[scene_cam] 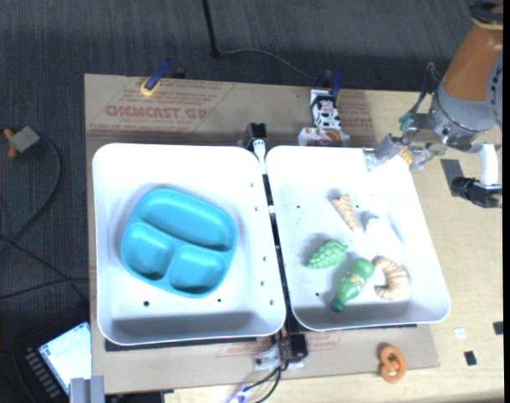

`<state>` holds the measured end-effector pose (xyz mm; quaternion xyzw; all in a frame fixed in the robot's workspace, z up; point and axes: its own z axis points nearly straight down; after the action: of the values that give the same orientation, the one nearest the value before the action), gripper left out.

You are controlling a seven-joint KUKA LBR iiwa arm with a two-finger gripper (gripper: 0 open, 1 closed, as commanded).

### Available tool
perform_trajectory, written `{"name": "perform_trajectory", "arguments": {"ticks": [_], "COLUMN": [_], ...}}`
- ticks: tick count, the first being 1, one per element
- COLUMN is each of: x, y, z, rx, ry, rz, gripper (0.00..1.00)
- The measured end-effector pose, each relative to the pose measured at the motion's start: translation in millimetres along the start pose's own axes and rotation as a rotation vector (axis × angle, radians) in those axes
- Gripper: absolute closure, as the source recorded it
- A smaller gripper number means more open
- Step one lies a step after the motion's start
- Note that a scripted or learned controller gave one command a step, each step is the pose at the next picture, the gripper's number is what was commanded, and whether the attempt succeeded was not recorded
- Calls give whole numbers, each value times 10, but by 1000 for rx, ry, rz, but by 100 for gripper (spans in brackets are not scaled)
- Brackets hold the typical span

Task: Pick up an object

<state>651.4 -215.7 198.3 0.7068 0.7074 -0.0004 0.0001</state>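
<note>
1. Camera view, arm: the grey arm with its orange band enters from the right. Its gripper (395, 152) hangs over the far right corner of the right bin (423, 250), close to the rim. Whether the claw is released or clenched cannot be told at this size and angle. Nothing is seen between it.

2. Camera view, right bin: the candidate objects lie here. A pale ridged piece (345, 210) sits near the bin's middle. Toward the front are a green bumpy piece (326, 254), a green bottle-shaped toy (352, 282) lying on its side, and a tan curved piece (390, 278) just beside the bottle. All rest loose on the bin floor, apart from the gripper.

3. Camera view, left bin: the left bin (112, 225) holds a blue divided tray (178, 240), lying flat in the middle.

4. Camera view, bench: a small orange ring (392, 361) lies outside the bins, in front of the right bin.

5. Judgement: no pick is achieved yet. The clustered front pieces could foul a grasp; the pale ridged piece stands clearer and nearer.
</note>
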Motion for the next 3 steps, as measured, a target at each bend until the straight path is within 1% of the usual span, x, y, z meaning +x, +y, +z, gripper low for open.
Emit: {"name": "perform_trajectory", "arguments": {"ticks": [1, 2, 3], "x": [858, 809, 826], "y": [47, -603, -1459], "z": [1108, 1071, 1107], "rx": [-5, 1, -7], "ry": [0, -1, -2], "rz": [-1, 1, 2], "gripper": [0, 0, 0]}}
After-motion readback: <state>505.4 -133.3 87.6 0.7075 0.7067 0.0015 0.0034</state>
